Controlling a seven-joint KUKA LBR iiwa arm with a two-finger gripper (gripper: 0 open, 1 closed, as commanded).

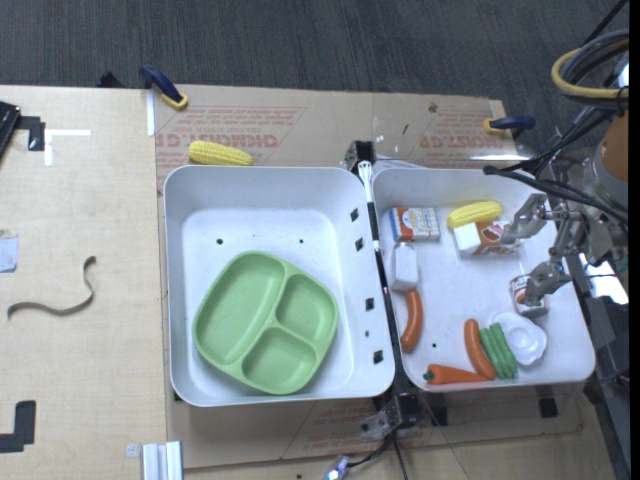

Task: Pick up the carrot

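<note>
Nearest the camera, along the front wall of the right bin (590, 363), lay the carrot (455, 374), orange with a green top at its left end, stretched roughly left to right and touching nothing above it. Just behind it stood an orange sausage-shaped piece (477, 347) beside a bundle of green beans (499, 350), with a white lidded cup (524, 337) to their right. Another orange-red sausage (411, 320) rested near the bin's left wall, below a small white block (403, 267). Toward the back sat a red-and-white carton (416, 224), a yellow corn cob (474, 213) and a small box (480, 238) under it.

The arm came in from the right edge, its wrist held over the right side of that bin. The jaws (535, 249) hung well apart from the carrot, up toward the middle and rear of the bin; the two metal fingers (525, 219) were spread wide, released, one near the small box and the other lower by the white cup. Nothing sat between them.

The left bin (185, 268) carried a green divided plate (266, 321). A second corn cob (220, 153) lay on the cardboard sheet (330, 123) behind that bin, on the table (80, 368).
</note>
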